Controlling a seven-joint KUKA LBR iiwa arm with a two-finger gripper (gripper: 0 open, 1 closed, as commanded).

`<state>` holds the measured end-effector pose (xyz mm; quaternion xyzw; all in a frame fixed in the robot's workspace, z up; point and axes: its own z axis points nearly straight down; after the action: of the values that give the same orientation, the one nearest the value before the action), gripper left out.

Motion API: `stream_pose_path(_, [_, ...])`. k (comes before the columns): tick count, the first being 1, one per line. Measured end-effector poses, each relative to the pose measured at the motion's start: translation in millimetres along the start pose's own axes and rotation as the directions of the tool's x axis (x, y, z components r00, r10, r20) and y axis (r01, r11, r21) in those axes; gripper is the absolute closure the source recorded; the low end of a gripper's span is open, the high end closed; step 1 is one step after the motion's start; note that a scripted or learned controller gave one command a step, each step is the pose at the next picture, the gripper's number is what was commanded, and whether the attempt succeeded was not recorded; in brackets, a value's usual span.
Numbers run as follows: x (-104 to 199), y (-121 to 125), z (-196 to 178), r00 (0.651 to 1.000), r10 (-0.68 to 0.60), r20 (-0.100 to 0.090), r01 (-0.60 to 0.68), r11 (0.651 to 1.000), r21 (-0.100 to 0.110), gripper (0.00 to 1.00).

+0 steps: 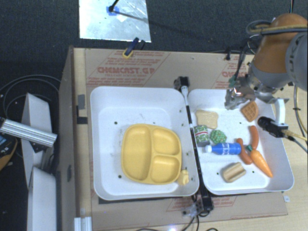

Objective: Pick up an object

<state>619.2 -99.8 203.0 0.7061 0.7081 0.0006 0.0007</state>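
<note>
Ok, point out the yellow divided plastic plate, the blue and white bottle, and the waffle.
yellow divided plastic plate (150, 154): camera view, centre ridge.
blue and white bottle (225, 149): camera view, blue body.
waffle (249, 111): camera view, middle of its grid.

Grey arm (299, 57) with broad orange band (279, 37), black cables, small metallic pincer (234, 100)

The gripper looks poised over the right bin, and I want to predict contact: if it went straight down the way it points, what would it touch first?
Probably bare floor of the right bin, near its back edge. The gripper hangs just left of the waffle and behind the bread slice; depth is unclear, so it might clip the waffle's edge.
</note>
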Motion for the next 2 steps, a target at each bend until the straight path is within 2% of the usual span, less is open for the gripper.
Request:
stream_pose_path(1, [-59,-59,115,1.0,0.003,0.001,-0.003,1.0,0.004,0.0])
stream_pose_path(2, [-88,16,7,1.0,-0.001,0.002,0.001,1.0,-0.005,0.0])
